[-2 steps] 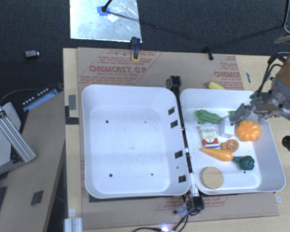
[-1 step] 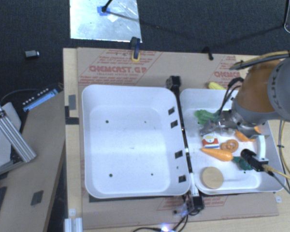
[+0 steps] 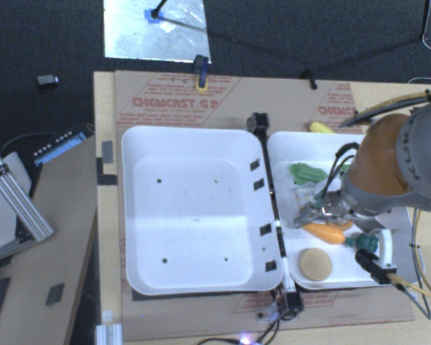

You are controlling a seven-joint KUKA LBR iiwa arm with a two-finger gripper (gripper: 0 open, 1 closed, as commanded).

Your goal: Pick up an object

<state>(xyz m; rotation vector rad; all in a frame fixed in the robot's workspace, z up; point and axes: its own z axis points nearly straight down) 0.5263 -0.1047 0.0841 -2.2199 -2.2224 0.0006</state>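
Note:
My gripper hangs low over the middle of the right bin, reaching in from the right. Just below it lies an orange carrot-shaped toy, close to or touching the gripper's tip. A green leafy toy sits behind the gripper, with a clear crinkled packet between them. A tan round disc rests at the bin's front. A teal piece lies to the right of the carrot, partly under the arm. I see nothing lifted off the bin floor.
The left bin stands beside the right one, with a black-clipped divider between them. A yellow object lies on the cardboard just behind the right bin. The arm's orange band covers the bin's right side.

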